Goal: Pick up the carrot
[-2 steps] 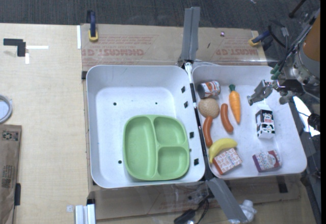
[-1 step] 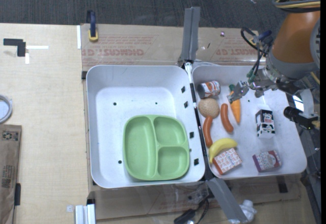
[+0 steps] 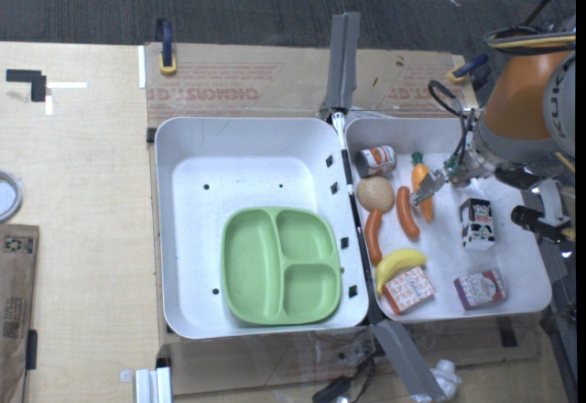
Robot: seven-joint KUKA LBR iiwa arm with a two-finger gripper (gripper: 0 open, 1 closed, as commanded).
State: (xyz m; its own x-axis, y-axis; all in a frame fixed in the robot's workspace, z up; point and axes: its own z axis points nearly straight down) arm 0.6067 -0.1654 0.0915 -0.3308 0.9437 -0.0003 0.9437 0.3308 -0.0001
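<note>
Looking down at a slant on the table [image 3: 73, 209], the camera view shows two white bins side by side. The left bin [image 3: 183, 236] holds a green divided plate [image 3: 281, 265]. In the right bin [image 3: 526, 259], the carrot [image 3: 420, 183] lies near the far left, green top pointing away, its near end hidden behind the metal fingers [image 3: 430, 191]. The pincer [image 3: 426, 194], reaching in from the right, sits at the carrot's right side; whether it is closed on the carrot cannot be told. Around the carrot: a small can [image 3: 376, 158], a round bun [image 3: 374, 194], two sausages [image 3: 406, 212], a banana [image 3: 400, 262], three small cartons [image 3: 477, 221].
</note>
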